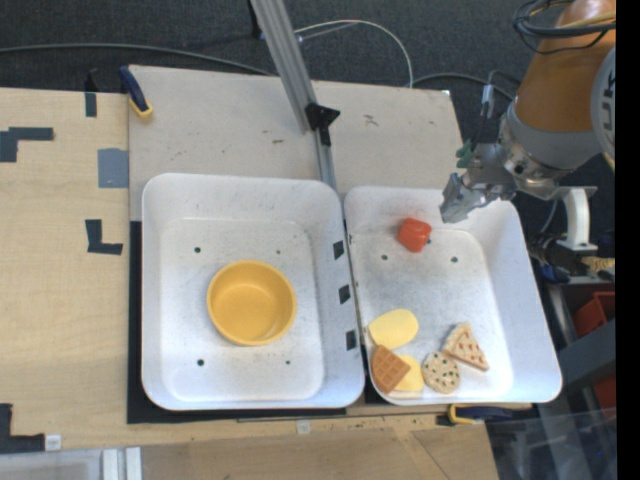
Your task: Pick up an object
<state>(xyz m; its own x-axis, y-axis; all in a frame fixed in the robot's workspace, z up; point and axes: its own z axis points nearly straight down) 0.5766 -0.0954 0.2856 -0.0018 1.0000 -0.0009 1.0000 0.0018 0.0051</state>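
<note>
Pincer [455, 206]: at the end of the grey and orange arm, hanging over the far right corner of the right bin [520, 268]; whether it is released or clenched cannot be told, and nothing is visible in its grip.

Left bin [160, 268]: touching the right bin's left wall; holds a yellow bowl [251, 301], upright.

Red piece [414, 234]: in the right bin, far half, just beside the pincer on its left and nearer side, well apart from the other items. Judged the likeliest target.

Yellow oval [393, 327], waffle square [390, 368], pizza slice [466, 348], cookie [440, 371]: clustered at the right bin's near edge, some touching.

Handling note: shift the pincer a little left over the red piece, centre on it, descend straight, close only at floor level. The piece looks small and rounded, so an off-centre close may squirt it aside.
</note>
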